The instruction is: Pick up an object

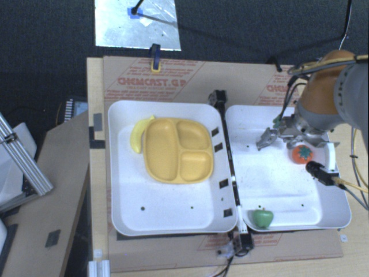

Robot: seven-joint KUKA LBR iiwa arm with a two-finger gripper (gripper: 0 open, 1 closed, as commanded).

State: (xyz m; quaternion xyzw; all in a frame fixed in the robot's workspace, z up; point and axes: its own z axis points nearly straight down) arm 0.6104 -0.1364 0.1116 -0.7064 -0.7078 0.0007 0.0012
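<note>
Left bin (124, 212): a yellow sectioned tray (176, 150) is seen lying flat in the upper middle, its three compartments facing up. A yellow banana (137, 134) is noted just beside the tray's left edge, partly tucked under it or touching it; which cannot be told. The two bins are set side by side on the counter (173, 79), on a sheet of printed cardboard.

Right bin (340, 215): a green apple-like fruit (263, 217) is found at the near left corner, against the bin wall. A small orange-red fruit with a green top (301, 154) is seen toward the right side, in the upper half of the bin.

The arm is positioned over the right bin's upper right. The pincer (266, 139) is held low over the bin floor, left of the orange-red fruit and apart from it. Whether the pincer is released or clenched cannot be told; nothing is seen between its tips.
</note>
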